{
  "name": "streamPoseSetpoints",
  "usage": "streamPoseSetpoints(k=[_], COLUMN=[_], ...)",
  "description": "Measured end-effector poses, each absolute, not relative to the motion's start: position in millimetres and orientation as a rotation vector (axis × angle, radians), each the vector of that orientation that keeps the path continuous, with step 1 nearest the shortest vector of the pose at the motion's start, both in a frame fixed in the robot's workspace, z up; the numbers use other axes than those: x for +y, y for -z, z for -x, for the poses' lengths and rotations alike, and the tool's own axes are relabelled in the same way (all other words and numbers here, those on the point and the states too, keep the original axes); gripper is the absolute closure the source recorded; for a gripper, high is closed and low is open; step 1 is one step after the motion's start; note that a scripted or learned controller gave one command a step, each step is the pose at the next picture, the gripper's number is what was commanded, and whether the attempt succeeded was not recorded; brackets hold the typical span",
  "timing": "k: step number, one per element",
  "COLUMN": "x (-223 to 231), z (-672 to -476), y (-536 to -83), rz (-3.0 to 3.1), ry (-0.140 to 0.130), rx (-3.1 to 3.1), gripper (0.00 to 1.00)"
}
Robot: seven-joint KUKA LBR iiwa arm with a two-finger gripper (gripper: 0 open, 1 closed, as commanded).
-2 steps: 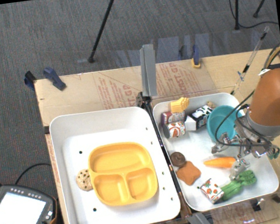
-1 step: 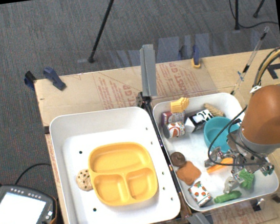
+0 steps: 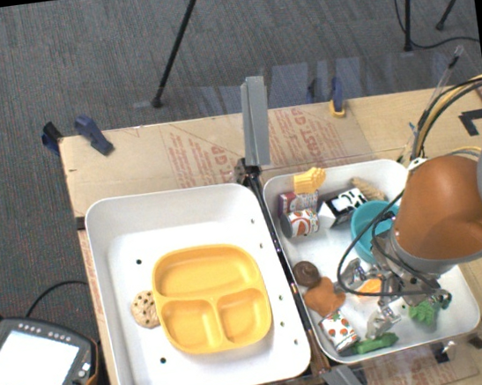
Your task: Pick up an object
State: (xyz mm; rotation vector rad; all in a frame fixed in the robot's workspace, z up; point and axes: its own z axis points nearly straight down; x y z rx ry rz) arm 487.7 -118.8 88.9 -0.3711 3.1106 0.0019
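Note:
My gripper (image 3: 395, 297) hangs low over the right bin (image 3: 460, 325), under the orange wrist band (image 3: 443, 208), near the bin's front right part. Just below it lie a green toy (image 3: 424, 313) and a flat green piece (image 3: 373, 344). To its left sit an orange toy (image 3: 324, 295), a brown round piece (image 3: 306, 272) and a white can with red spots (image 3: 339, 332). A teal bowl (image 3: 368, 221) is partly hidden behind the arm. No object can be seen held in the gripper.
At the back of the right bin are a yellow block (image 3: 310, 179), small cans (image 3: 303, 220) and a black-and-white carton (image 3: 346, 203). The left bin (image 3: 112, 223) holds a yellow divided plate (image 3: 211, 298) and a cookie (image 3: 144, 309).

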Motion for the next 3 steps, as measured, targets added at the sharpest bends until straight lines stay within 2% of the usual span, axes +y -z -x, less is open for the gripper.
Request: streamPoseSetpoints(k=[1, 2, 3], x=[-193.4, -150.2, -177.8], z=[-529.5, -527.6, -546.0], y=[-87.4, -86.7, -87.2], rz=[0.639, 0.903, 0.913], ry=[-0.002, -0.007, -0.003], rx=[3.075, 3.009, 3.004], gripper=[0.00, 0.00, 0.00])
